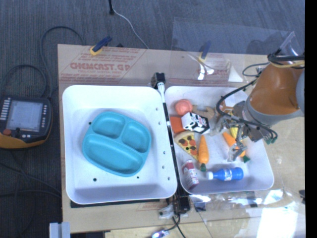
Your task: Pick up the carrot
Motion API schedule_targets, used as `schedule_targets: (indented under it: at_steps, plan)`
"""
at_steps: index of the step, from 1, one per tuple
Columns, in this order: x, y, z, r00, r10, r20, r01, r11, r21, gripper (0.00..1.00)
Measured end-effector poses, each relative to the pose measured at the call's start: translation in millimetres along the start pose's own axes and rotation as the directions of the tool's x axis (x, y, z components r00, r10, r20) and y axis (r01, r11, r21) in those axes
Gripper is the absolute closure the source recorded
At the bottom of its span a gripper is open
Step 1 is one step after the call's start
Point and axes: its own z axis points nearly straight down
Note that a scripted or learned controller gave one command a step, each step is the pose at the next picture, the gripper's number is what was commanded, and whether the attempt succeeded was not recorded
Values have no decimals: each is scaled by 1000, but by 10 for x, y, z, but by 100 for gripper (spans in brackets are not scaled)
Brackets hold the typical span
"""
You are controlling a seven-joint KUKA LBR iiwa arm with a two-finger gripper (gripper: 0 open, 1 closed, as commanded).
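The tool (239, 145) hangs low over the right side of the right bin (265, 175), below the grey arm with its orange band (275, 90) that reaches in from the right. Whether it is wide, narrow or gripping something cannot be told; cables and wrist hardware crowd the tip. An orange piece with a bit of green (229, 138) lies right at the tool, too blurred to name.

The carrot (203, 150) lies apart from the tool, to its left near the middle of the right bin, its length running roughly up and down the view with the green end at the bottom. Just beside its left is a pizza slice toy (186, 143). Above that sits a black-and-white cow-patterned item (197, 123), and above-left of it a pinkish round fruit (183, 106). An orange-red block (176, 124) rests against the bin's left wall. Toward the front lie a blue and white bottle (225, 174) on its side and a small dark red bottle (190, 173).

The left bin (74, 133) holds a turquoise divided plate (117, 142). Both bins sit on the desk (104, 63). On the floor to the left rests a teach pendant (25, 120).
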Motion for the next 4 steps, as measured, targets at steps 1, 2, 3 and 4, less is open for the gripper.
schedule_targets:
  at_steps: [1,2,3,4]
  plan:
    - [-15,-3,-101,1000,1,3,-1,1000,2,100]
    - [-14,0,-96,1000,1,3,-1,1000,2,0]
    - [234,44,107,944,331,-5,-331,944,1,0]
    - [203,27,-23,944,330,4,-330,944,6,100]
